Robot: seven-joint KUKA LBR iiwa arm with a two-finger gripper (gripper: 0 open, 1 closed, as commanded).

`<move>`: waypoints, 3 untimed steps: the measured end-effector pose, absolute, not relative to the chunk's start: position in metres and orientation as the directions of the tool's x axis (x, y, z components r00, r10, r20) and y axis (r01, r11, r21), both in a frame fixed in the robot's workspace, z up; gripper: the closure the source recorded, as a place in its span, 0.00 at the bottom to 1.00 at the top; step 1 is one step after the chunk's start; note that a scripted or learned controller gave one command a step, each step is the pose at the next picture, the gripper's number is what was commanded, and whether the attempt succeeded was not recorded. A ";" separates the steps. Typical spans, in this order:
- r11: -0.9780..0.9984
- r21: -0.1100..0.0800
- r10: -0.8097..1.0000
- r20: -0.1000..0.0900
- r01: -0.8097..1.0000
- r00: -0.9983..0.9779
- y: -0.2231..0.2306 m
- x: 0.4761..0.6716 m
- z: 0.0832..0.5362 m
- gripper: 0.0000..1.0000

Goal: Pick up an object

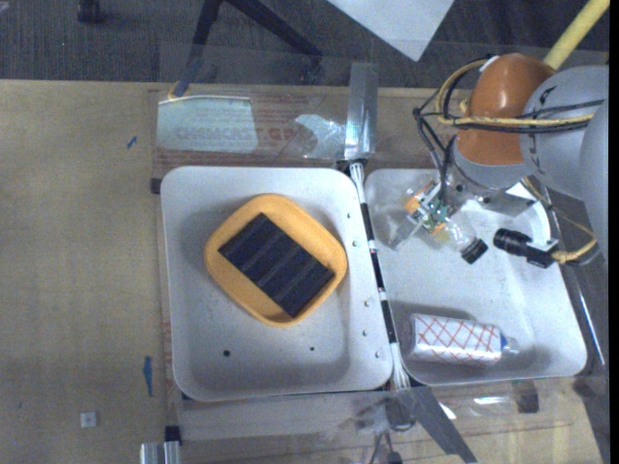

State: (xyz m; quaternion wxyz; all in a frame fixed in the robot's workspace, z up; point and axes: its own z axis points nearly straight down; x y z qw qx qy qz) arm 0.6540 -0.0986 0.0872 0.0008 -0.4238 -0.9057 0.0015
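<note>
Though near, tube [456,338] (red-checked) below fingers [428,213].

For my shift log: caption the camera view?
Tool over right bin; yellow pad in left bin; red-patterned packet near front.

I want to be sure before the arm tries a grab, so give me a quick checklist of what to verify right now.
1. Gripper positioned over the right bin: ok.
2. Fingers open or shut: cannot tell.
3. Anything held between the fingers: cannot tell.
4. Red-checked packet lying apart from the arm, reachable: ok.
5. Yellow object with dark panel resting in the left bin, untouched: ok.
6. Clutter under the gripper identifiable: not ok, too blurred.
</note>
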 end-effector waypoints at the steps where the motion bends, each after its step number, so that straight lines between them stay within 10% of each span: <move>1: 0.514 -0.007 0.857 0.016 0.857 -0.514 -0.102 0.663 0.087 0.00; 2: 0.515 -0.008 0.857 0.015 0.857 -0.514 -0.103 0.662 0.095 1.00; 3: 0.732 0.004 0.682 -0.005 0.682 -0.732 -0.063 0.668 0.186 1.00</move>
